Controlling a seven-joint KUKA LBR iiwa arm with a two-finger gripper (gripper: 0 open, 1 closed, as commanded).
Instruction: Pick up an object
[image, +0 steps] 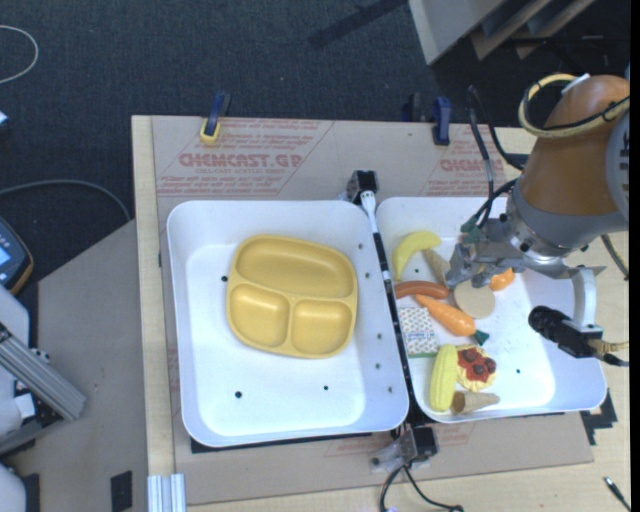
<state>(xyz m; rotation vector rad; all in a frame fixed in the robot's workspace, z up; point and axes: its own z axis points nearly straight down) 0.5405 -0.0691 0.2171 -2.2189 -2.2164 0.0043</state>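
Note:
The right bin (545, 385) holds toy food: a yellow banana (415, 245), a red sausage (420, 290), an orange carrot (452, 318), a corn cob (442, 376), a pizza slice (476, 368), a tan round piece (475, 300) and a checked item (416, 322). My gripper (478, 262) hangs low over the bin's upper middle, just above the tan round piece. A small orange piece (503, 279) shows at its right side; whether it is held is unclear.
A yellow three-compartment plate (292, 295) lies in the left bin (200, 330). A black cylinder (560, 332) on the arm hangs over the right bin's right part. A black divider clip (362, 185) sits at the top between the bins.

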